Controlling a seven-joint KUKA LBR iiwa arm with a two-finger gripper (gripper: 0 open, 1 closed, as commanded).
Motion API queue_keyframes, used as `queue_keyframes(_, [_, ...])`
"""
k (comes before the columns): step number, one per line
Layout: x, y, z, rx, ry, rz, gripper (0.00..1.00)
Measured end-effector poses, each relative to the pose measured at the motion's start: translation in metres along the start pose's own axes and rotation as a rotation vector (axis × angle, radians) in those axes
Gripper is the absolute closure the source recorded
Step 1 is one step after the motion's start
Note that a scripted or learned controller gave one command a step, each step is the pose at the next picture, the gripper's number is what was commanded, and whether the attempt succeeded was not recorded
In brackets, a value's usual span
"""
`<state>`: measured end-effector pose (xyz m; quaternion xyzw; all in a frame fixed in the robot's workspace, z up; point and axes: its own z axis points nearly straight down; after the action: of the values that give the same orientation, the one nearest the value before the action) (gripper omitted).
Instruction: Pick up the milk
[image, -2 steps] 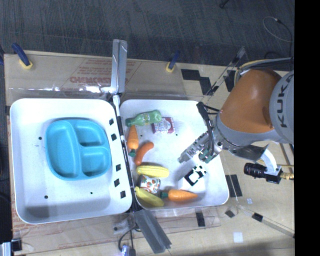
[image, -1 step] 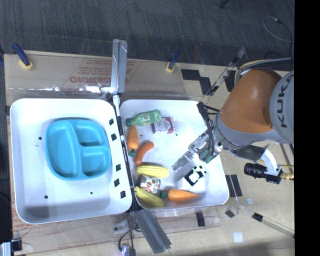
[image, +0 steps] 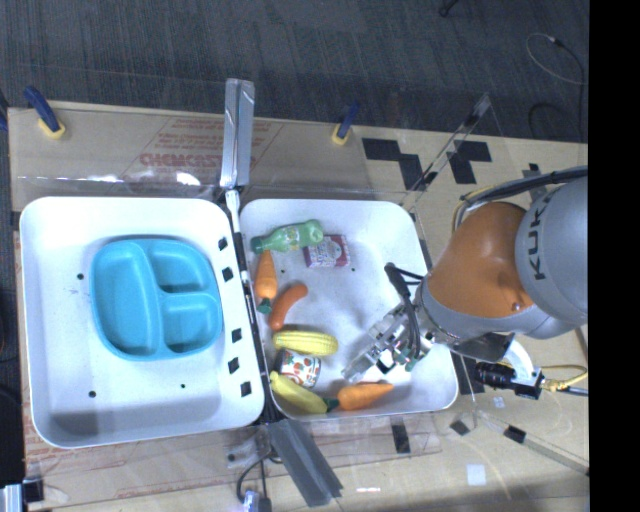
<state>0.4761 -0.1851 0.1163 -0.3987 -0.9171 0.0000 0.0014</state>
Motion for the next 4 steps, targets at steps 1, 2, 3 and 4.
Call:
queue_keyframes(1, [-0.026, 0.013, 0.025, -0.001, -0.002, 0.317, 0.0])
queue_keyframes(2, [-0.026, 0.014, 0.015, -0.001, -0.002, 0.313, 1.0])
queue_keyframes(3, [-0.051, 0.019, 0.024, -0.002, -0.004, 0.147, 1.0])
queue_keyframes(4, [-0.051, 0.019, 0.024, -0.002, -0.004, 0.147, 0.0])
